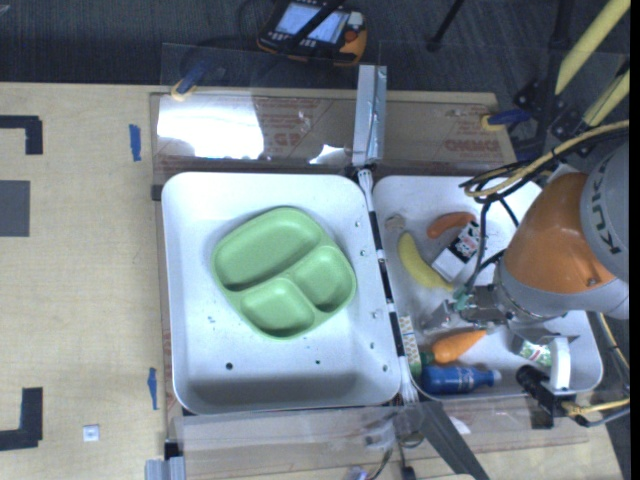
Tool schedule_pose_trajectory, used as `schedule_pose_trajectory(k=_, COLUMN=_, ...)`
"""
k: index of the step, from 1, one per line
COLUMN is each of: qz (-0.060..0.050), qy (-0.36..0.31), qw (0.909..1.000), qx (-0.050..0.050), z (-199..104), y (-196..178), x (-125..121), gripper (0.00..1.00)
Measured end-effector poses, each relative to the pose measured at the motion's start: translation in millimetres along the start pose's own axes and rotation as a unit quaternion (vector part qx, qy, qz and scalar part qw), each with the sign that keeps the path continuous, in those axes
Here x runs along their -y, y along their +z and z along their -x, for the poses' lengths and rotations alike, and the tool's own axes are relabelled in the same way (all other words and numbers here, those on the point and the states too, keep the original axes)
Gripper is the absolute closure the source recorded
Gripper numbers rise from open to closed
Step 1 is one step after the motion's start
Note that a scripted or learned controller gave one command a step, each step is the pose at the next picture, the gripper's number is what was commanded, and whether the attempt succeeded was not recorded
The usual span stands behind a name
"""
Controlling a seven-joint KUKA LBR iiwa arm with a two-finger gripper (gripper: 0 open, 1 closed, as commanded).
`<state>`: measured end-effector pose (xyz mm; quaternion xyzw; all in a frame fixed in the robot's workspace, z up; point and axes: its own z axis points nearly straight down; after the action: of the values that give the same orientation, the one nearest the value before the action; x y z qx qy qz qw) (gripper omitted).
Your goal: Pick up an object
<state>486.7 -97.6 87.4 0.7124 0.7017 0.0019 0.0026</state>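
Two bins: left bin (190,268) carries a green tray (283,271); right bin (590,363) carries the loose items, both on the worktop (70,268).
Camera view, arm: arm (560,243) reaches in from the right and hangs over the right bin, its orange band above the wrist.
Camera view, claw: claw (462,308) is low in the right bin, near its middle; whether it is apart or together I cannot tell, the wrist and cables cover it.
Camera view, nearest thing: carrot (458,345), just below the claw and seemingly not between it; likely the target, in my judgement.
Camera view, neighbours: blue bottle (455,377) lies just beside the carrot toward the near wall; banana (418,260) lies above the claw; a white box (458,253) touches or nearly touches the banana; an orange-red piece (450,224) sits farther back; a green-and-white tube (535,351) lies to the right.
Step in hand: lowering onto an item, nothing visibly gripped.
How to do it well: centre across the carrot's narrow width, not along its length, so it cannot roll out.
Clearance: keep off the bottle, which crowds the carrot on one side.
Depth: go low enough to close around the carrot's middle, short of the bin floor.
Risk: a glancing close may push the carrot against the bottle or bin wall.
Check: lift straight and confirm something rides between the tips.
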Motion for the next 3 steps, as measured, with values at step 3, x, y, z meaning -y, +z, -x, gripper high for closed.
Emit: schedule_pose_trajectory(k=3, qz=-0.002, qy=-0.08, qw=0.9968, qx=0.0, z=27, y=-82, x=-127, gripper=0.0)
